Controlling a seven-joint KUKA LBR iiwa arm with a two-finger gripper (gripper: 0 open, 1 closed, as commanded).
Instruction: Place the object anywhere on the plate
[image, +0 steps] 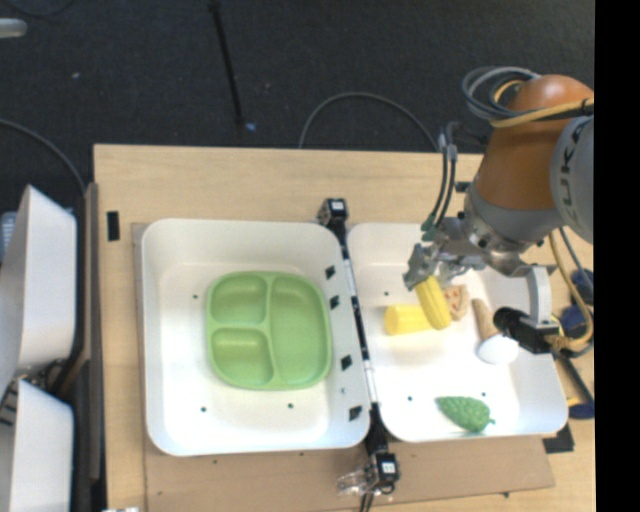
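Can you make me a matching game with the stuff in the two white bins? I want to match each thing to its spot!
Things:
1. green plate
2. yellow corn cob
3. green leafy toy
4. yellow block

Spots:
A. near the front edge of the right bin
B. in the left bin
C. just under the gripper
D. right bin, lying beside the divider side of the corn

Pairs: 1-B, 2-C, 3-A, 4-D
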